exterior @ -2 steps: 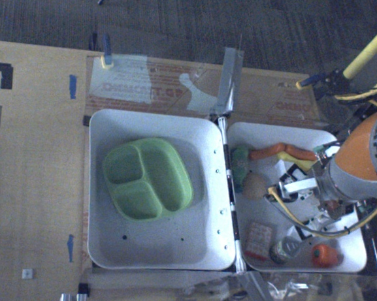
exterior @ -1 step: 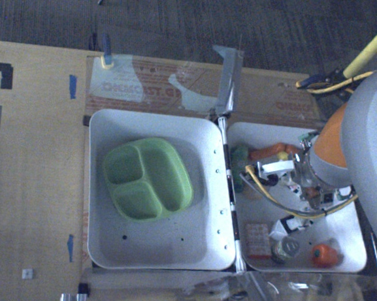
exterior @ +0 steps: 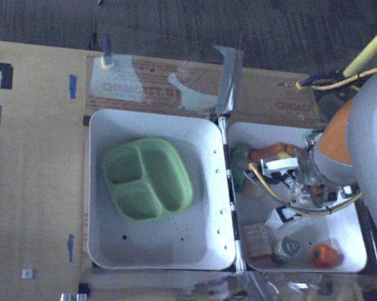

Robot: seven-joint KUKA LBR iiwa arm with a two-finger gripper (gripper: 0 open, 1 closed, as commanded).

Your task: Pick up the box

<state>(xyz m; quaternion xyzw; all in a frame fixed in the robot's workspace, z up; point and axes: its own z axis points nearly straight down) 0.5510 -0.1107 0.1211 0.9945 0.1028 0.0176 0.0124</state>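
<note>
Honestly, the box (exterior: 257, 240) looks like light, stiff cardboard lying flat at about 7 o'clock in the right bin (exterior: 357, 250), beside a small can (exterior: 288, 248). I'd pinch its long edges. The hand (exterior: 287, 202) is buried under cables, so can't tell its spread.

The arm (exterior: 367, 129) runs off the frame's 3 o'clock edge and covers much of the right bin (exterior: 357, 250). Its wrist and cables hide the gripper (exterior: 296, 198). A green item (exterior: 240, 164) at the bin's 9 o'clock wall is too blurred to identify.
</note>
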